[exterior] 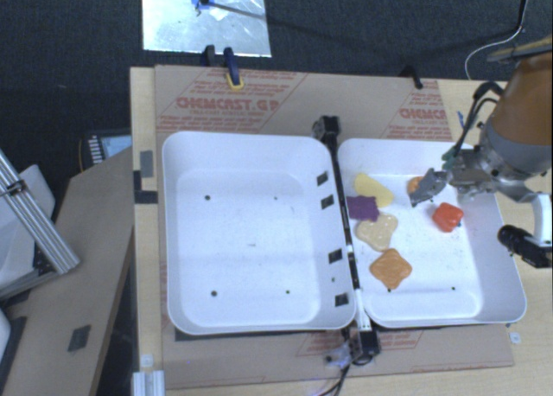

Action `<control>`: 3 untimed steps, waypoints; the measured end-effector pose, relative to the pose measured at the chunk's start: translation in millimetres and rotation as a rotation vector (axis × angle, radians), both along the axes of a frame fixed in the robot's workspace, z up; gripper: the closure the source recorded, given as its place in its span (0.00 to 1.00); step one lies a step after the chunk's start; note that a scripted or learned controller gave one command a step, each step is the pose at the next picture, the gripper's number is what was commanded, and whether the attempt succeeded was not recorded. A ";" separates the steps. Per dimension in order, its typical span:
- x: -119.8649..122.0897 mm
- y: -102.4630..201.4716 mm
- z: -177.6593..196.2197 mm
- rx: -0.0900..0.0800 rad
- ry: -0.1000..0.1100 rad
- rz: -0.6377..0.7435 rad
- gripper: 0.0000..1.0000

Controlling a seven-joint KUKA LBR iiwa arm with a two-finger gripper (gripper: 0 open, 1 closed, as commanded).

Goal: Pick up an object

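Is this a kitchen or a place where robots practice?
Probably a robot lab, not a kitchen. A grey and orange robot arm reaches over two white bins on a cardboard-covered bench, and small toy-like pieces such as a red block lie in the right bin.

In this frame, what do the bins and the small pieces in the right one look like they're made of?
Bins: thin moulded plastic, white, with a slight sheen and rounded corners. Yellow piece, purple piece, cream piece, orange piece and red piece: probably plastic or foam, judging by the flat, saturated colours and soft edges; too small to be sure.
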State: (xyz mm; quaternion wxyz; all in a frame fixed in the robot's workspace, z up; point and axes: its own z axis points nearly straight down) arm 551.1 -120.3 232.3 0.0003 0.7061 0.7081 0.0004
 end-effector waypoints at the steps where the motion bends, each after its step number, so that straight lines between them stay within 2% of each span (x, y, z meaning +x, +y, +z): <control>1: 0.8 0.0 11.0 0.000 -0.002 0.002 1.00; 2: 17.4 40.9 104.7 -0.001 -0.011 0.006 1.00; 3: 28.6 108.5 220.4 0.001 -0.015 0.009 1.00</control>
